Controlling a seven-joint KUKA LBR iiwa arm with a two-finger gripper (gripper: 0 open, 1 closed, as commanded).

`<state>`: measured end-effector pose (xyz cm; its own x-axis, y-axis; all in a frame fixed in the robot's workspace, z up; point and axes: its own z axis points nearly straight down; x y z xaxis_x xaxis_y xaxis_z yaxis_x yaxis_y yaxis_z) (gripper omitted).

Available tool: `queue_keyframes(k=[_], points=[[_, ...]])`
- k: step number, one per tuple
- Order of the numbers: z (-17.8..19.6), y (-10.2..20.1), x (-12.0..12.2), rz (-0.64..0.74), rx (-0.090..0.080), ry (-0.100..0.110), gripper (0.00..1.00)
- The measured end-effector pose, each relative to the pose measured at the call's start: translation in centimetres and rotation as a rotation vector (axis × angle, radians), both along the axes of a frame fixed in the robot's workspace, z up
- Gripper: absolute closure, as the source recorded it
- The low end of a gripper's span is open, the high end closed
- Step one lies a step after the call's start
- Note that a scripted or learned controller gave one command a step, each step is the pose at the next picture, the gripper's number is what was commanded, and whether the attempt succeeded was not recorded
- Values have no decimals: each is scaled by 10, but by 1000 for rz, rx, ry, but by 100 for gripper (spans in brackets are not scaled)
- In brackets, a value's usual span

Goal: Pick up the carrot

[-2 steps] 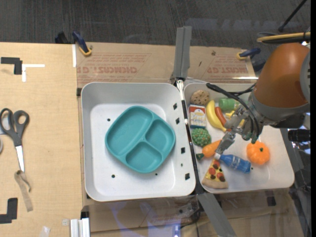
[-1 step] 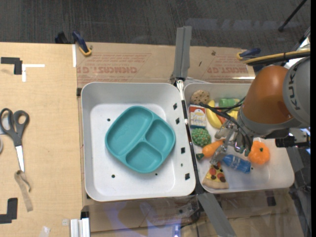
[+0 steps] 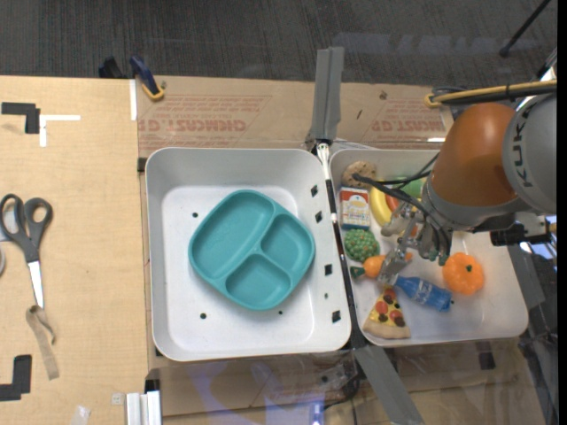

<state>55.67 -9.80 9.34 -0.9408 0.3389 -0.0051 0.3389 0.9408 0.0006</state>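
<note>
The carrot (image 3: 374, 265) looks to be the small orange piece lying in the right bin (image 3: 496, 326), near its left wall, just below a green bunch of toy peas (image 3: 359, 242) and just left of the claw (image 3: 400, 253). It is partly crowded, so its full outline is hard to read. The claw hangs low over that spot with the arm's orange band (image 3: 474, 153) above it; whether it is parted or closed I cannot tell, and nothing can be seen gripped in it. Close by lie a blue bottle (image 3: 423, 292), a pizza slice (image 3: 387, 317), a round orange fruit (image 3: 463, 274), a banana (image 3: 379, 206) and a small carton (image 3: 354, 208). To do this well, I judge the claw should centre over the carrot's body, straddle its narrow width, and descend without nudging the peas or bottle. The left bin (image 3: 168, 237) holds a teal divided plate (image 3: 252, 250); scissors (image 3: 28, 233) rest on the worktop (image 3: 71, 326).
</note>
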Motion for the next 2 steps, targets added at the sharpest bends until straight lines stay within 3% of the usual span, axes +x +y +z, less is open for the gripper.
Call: queue_keyframes(k=[1,2], points=[[0,5,13,-108,1,2,0],[-2,-2,-31,-101,1,4,0]])
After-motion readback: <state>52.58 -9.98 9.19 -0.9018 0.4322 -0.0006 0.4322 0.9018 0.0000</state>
